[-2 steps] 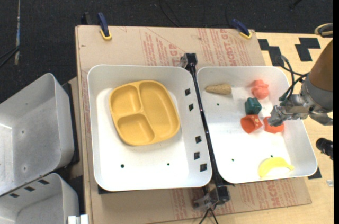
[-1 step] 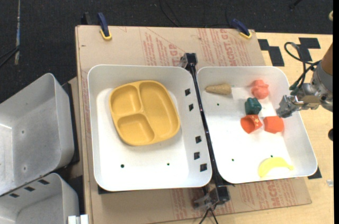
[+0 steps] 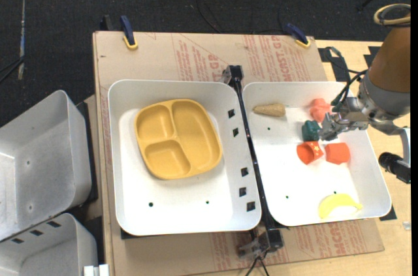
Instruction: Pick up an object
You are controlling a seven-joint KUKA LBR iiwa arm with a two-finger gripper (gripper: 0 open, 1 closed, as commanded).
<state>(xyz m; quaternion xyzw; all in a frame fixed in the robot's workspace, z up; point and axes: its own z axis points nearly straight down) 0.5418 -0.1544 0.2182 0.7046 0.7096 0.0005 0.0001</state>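
Note:
In the right bin [image 3: 287, 203] lie a tan cone-shaped piece [image 3: 270, 110], a pink piece [image 3: 319, 108], a dark teal piece [image 3: 309, 130], two orange-red pieces [image 3: 309, 152] [image 3: 337, 153] and a yellow banana-like piece [image 3: 339, 205]. My gripper [image 3: 326, 128] reaches in from the right and hangs low over the right bin, right beside the teal piece and just above the orange-red pieces. The pink piece is partly hidden behind the gripper.
The left bin [image 3: 130, 203] holds a yellow divided plate [image 3: 177, 138]. A black divider strip [image 3: 247, 151] runs between the two bins. More white bins [image 3: 39, 157] stand off the bench at the left. Blue clamps [image 3: 128, 33] grip the board's far edge.

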